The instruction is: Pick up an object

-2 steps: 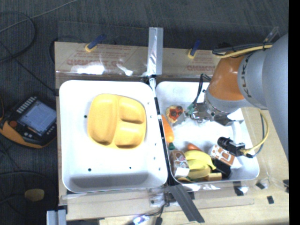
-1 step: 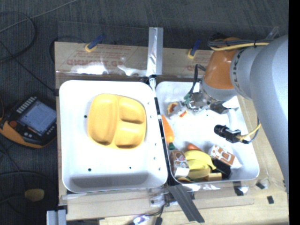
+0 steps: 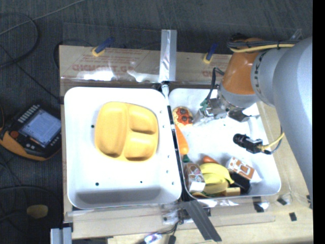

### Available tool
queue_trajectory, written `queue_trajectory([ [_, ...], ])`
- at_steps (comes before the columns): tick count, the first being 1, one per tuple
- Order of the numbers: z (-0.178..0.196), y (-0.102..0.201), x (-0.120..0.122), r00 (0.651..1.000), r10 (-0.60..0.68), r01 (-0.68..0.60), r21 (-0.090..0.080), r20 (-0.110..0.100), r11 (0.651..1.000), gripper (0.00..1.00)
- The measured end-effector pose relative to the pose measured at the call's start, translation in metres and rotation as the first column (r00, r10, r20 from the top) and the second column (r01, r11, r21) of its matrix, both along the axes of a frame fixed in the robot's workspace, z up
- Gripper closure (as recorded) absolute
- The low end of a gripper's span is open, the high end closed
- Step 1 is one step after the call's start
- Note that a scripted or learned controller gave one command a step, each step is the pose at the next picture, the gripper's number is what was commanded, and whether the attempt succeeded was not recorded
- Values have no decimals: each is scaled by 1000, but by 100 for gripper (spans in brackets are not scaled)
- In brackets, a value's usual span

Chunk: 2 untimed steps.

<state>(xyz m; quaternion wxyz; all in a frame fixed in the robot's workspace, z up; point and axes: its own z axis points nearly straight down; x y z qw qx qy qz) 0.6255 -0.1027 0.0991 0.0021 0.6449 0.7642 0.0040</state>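
Leftward, the yellow divided tray [image 3: 126, 131] lay alone in the left bin [image 3: 76, 187], probably kept apart as a drop spot; the right bin [image 3: 271, 179] held the clutter: a carrot [image 3: 181, 140] along its left wall, bananas [image 3: 214, 174] at six o'clock. Up at eleven o'clock of that bin the pincer [image 3: 209, 109] hung low; its spread could not be told; the small orange toy [image 3: 182, 116] sat just beside it at nine o'clock, seemingly the nearest pick.

glossy yellow plastic tray [image 3: 126, 131], smooth white bins [image 3: 76, 187]
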Motion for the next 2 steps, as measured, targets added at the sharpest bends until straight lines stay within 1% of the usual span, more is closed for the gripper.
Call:
queue_trajectory([
  [1,84,15,-47,998,-55,55,-4,-10,999,100],
  [2,84,15,-47,998,-55,55,-3,-11,998,0],
])
